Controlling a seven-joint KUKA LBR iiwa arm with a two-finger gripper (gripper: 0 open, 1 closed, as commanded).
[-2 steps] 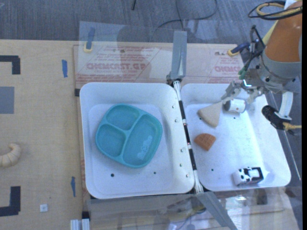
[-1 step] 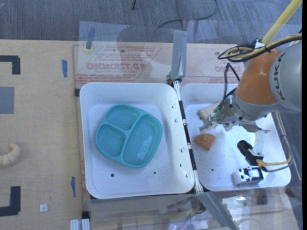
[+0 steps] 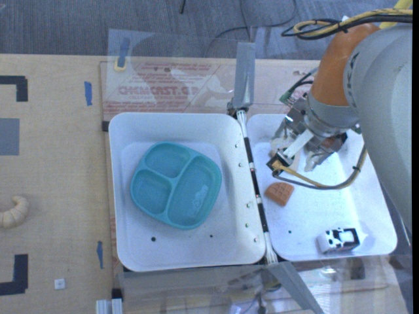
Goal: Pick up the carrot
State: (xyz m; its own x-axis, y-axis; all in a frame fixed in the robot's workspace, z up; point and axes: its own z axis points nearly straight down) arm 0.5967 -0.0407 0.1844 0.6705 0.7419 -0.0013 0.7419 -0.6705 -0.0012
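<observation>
Grey arm [image 3: 386, 77] hangs its end effector [image 3: 306, 150], open or closed I cannot tell, over the right bin [image 3: 327, 211], where the carrot [image 3: 279, 193], near at 7 o'clock from it, looks a light, stiff, stubby orange wedge with a ridged matte face, probably best pinched across its narrow sides.

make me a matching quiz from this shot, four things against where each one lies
Things:
1. teal plate
2. carrot
3. black-and-white object
4. pale curved object

Places:
A. bench, left of both bins
B. right bin, near its lower right corner in the view
C. left bin
D. right bin, close to the divider between the bins

Pairs: 1-C, 2-D, 3-B, 4-A
</observation>
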